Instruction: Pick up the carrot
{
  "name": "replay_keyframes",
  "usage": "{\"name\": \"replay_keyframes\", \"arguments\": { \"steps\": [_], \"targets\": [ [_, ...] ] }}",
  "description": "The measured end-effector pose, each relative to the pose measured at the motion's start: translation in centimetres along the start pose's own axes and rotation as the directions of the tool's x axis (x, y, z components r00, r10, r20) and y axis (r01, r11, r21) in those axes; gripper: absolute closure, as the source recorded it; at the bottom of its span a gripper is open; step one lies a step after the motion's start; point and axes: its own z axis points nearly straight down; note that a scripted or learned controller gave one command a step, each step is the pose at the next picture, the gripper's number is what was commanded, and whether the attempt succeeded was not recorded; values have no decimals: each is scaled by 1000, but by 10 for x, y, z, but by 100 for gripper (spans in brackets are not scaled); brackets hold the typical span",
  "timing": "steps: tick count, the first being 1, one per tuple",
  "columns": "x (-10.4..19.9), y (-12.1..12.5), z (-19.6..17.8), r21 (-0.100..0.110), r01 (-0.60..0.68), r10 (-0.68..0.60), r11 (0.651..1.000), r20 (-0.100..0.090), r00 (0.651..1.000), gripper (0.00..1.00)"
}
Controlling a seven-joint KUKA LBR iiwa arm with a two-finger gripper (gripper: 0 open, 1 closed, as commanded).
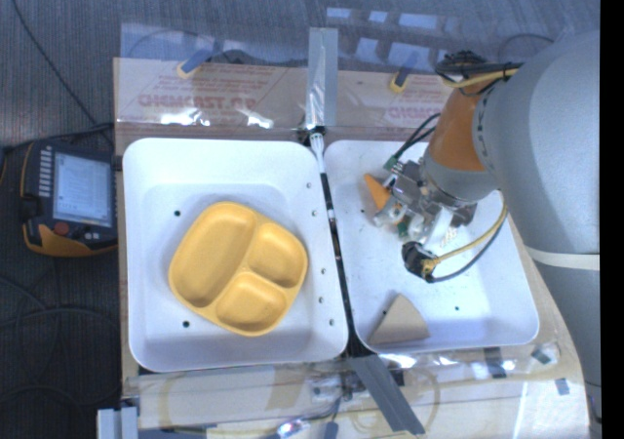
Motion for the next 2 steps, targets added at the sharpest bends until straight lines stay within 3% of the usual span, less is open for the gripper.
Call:
{"name": "replay_keyframes", "arguments": {
  "steps": [1, 2],
  "targets": [
    [0, 1, -1, -3, 0, 0, 1000, -1, 1000, 0],
    [8, 51, 9, -23, 244, -244, 970, -1, 970, 0]
  ]
}}
